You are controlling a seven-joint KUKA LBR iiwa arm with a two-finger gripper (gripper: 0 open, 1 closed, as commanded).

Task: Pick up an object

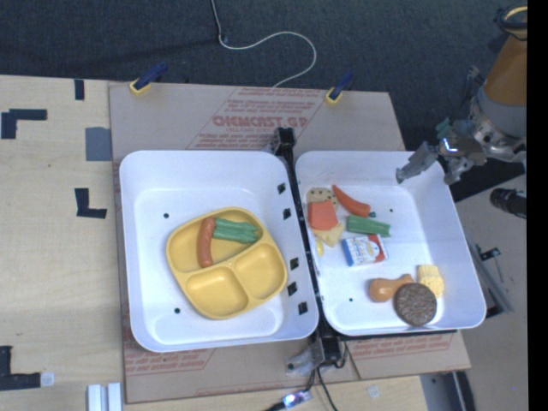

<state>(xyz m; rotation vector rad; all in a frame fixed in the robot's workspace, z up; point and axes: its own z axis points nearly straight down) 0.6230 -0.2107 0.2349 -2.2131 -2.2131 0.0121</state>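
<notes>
My gripper (432, 169) hangs above the far right rim of the right bin (454, 229), open, with nothing between its fingers. In that bin lie several toy foods: an orange and yellow figure (322, 214), a red-orange pepper (351, 200), a green bean pod (368, 226), a blue and white carton (363, 249), an orange drumstick (388, 288), a brown patty (415, 304) and a yellow corn piece (430, 277). All of them lie nearer the camera and to the left of the gripper.
The left bin (150, 195) holds a yellow divided plate (224, 291) with a sausage (205, 241) and a green vegetable (235, 230) in its far compartment. A black hinge strip (295, 229) separates the bins. A white cable (274, 41) lies on the dark floor behind.
</notes>
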